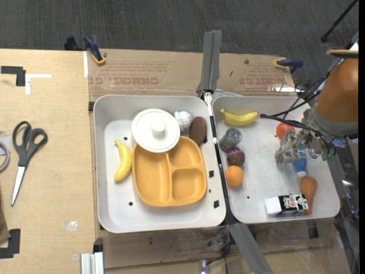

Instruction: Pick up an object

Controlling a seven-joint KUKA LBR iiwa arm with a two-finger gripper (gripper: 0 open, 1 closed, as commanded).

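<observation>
Gripper point(287, 153) hung over the right bin point(256, 207), near its right side; couldn't tell finger state, too blurry. Nothing seen betw. fingers. Just beside it: blue-white bottle point(299, 165), w/ a red item point(283, 130) above and a carrot point(308, 186) below. Also in right bin: banana point(239, 117), orange point(234, 176), small carton point(288, 204). Left bin point(105, 170) held yellow divided tray point(170, 178), white lid point(155, 130), 2nd banana point(122, 160).

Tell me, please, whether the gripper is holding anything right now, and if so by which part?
It cannot be told. The gripper hangs low in the right bin, just above a blue-and-white object, but the view is too cluttered to show a hold.
</observation>
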